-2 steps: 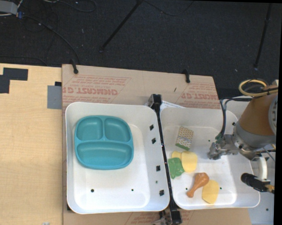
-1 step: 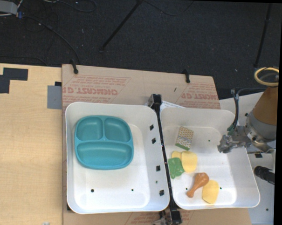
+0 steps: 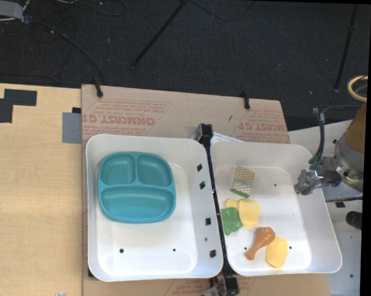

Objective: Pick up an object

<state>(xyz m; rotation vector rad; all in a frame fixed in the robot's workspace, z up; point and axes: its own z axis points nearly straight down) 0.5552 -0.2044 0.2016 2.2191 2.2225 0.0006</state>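
The right bin [image 3: 316,242] holds several small items. A speckled green-and-tan block [image 3: 243,180] lies near its middle. Below it sit a pale yellow piece [image 3: 249,212] and a green leafy piece [image 3: 231,221], touching each other. A brown drumstick [image 3: 260,241] and a yellow lemon-like piece [image 3: 277,252] lie toward the front. My gripper [image 3: 305,181] hangs low over the right bin's right side, apart from all of these, with nothing seen in it.
A teal divided plate [image 3: 136,187] lies in the left bin [image 3: 144,259]. A black divider [image 3: 211,200] runs between the bins. The arm [image 3: 351,151] comes in over the right bin's right rim. Cardboard lies under both bins.
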